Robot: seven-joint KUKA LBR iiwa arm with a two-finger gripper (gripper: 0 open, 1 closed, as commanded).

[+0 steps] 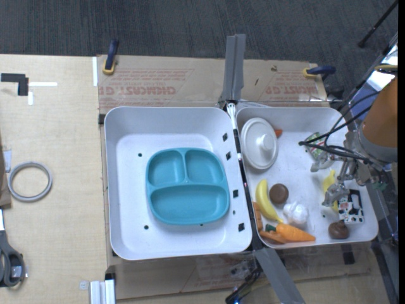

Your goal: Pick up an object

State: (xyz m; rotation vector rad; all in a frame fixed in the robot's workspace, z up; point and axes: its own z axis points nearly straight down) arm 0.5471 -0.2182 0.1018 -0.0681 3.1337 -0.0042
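My gripper (331, 183) hangs low over the right part of the right bin (297, 132), below the grey arm with its orange band (386, 122). A small yellow object (328, 180) lies right at the gripper, partly hidden by it; I cannot tell whether they touch. To its left in the same bin lie a banana (266, 199), a brown ball (279, 192), a white garlic-like piece (295, 213) and a carrot (291, 233). A white domed bowl (260, 143) sits at the bin's back left. A dark brown round piece (338, 230) rests at the front right corner.
The left bin (126, 170) holds a teal divided plate (188, 186). A grey divider bar (234, 68) runs between the bins at the back. A grey tape ring (28, 181) and scissors (11, 265) lie on the bench far left. Cables (329, 135) trail from the arm.
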